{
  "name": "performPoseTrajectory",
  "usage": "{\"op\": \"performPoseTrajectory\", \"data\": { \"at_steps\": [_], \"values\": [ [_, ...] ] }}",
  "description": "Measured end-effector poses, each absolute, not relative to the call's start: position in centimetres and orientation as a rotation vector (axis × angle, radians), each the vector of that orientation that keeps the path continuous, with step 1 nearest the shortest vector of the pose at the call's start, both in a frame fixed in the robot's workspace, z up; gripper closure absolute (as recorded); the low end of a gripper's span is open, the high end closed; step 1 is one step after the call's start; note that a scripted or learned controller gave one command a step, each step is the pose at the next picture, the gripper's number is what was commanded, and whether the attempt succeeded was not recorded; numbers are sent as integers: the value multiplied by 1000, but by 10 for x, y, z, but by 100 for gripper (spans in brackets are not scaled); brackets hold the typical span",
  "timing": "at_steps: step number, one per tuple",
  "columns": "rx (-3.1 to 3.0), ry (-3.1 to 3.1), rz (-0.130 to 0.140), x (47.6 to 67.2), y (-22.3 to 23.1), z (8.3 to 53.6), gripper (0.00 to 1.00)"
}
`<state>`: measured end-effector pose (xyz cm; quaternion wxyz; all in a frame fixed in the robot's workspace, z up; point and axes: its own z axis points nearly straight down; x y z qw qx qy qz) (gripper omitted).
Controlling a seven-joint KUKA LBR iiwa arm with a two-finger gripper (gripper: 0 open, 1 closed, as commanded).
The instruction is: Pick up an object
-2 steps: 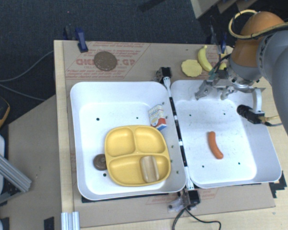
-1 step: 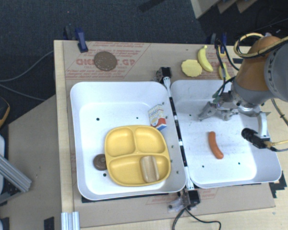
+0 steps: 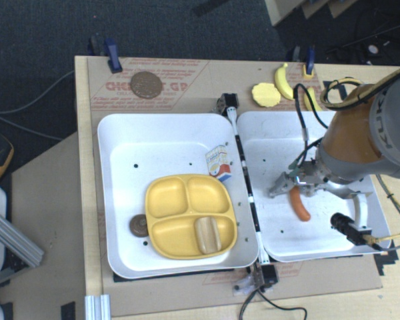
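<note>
An orange sausage-shaped toy (image 3: 301, 207) lies in the right white bin (image 3: 280, 242), near its middle. My gripper (image 3: 297, 188) hangs just over the toy's upper end, open, one finger splayed to the left (image 3: 277, 190) and the other on the toy's right. Nothing is held between them. The left white bin (image 3: 120, 179) holds a yellow divided plate (image 3: 180, 199) with a tan bread-like piece (image 3: 207, 235) in its lower right compartment. A brown round piece (image 3: 139, 226) sits by the plate's left edge. A small white packet (image 3: 219, 162) lies above the plate's right corner.
On the bench behind the right bin lie a yellow banana (image 3: 284, 83) and a yellow lumpy piece (image 3: 266, 95). A brown disc (image 3: 146, 84) rests behind the left bin. Blue clamps (image 3: 111, 55) grip the back edge. Black cables (image 3: 305, 122) loop over the right bin's back.
</note>
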<state>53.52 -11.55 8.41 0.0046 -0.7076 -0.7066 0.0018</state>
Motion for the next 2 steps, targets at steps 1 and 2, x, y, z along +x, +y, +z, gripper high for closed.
{"op": "performPoseTrajectory", "data": {
  "at_steps": [1,2],
  "values": [
    [-2224,-2220,-1,539,-117,95,100],
    [-2217,-2237,-16,563,-51,191,100]
  ]
}}
